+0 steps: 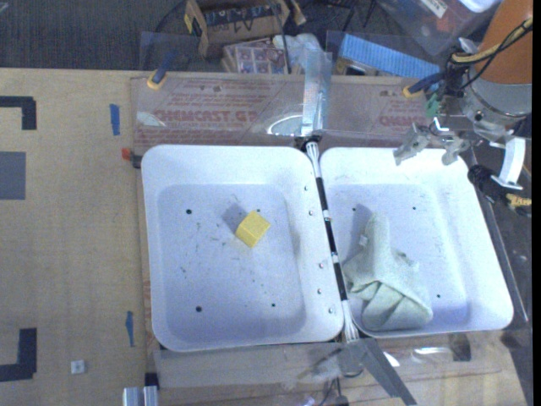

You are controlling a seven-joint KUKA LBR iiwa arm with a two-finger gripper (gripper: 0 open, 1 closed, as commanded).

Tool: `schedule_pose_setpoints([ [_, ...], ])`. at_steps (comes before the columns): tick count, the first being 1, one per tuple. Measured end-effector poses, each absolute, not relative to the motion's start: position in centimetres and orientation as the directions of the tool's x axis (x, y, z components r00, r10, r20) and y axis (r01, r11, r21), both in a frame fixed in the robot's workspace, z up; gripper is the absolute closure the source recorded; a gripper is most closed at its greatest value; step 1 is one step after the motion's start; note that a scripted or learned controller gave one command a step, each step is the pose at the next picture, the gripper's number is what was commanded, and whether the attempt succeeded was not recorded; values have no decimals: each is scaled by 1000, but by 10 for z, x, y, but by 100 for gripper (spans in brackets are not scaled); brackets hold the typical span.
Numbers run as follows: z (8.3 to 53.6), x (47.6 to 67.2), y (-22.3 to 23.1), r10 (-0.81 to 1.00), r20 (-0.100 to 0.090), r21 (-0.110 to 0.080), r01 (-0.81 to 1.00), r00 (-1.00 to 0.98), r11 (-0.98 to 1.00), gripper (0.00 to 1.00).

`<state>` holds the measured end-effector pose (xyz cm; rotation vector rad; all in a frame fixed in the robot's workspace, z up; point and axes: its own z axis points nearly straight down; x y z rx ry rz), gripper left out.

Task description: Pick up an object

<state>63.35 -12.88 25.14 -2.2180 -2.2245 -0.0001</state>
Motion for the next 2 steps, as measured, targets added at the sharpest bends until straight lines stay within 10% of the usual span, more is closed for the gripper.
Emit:
schedule_pose_setpoints([
  [2, 187, 647, 16, 618, -1, 2, 618, -786, 786, 0],
])
